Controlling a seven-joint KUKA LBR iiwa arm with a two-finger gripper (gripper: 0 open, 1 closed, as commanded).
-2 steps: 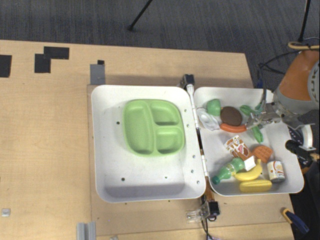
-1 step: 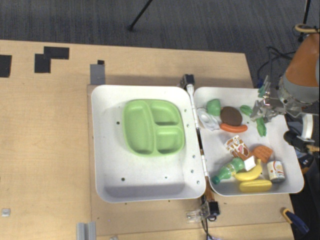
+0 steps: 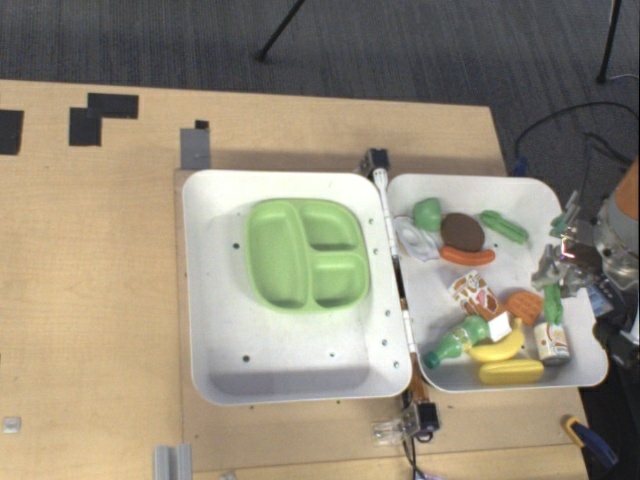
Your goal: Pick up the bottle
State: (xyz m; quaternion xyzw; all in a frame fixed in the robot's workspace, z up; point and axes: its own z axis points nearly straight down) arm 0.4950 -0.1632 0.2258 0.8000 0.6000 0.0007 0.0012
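Arm (image 3: 622, 230) cut off at right edge

Two white bins sit side by side on the wooden worktop (image 3: 90, 268). The left bin (image 3: 215, 368) holds a green divided plate (image 3: 305, 255). The right bin (image 3: 590, 363) is crowded with toy food: a green bottle (image 3: 457, 340) lying tilted near the front, touching a yellow banana (image 3: 497, 348), with a brown patty (image 3: 462, 230), an orange sausage (image 3: 467, 256) and a small can (image 3: 551, 342) around them. The hand (image 3: 563, 264) hangs over the right bin's right edge, well apart from the bottle.
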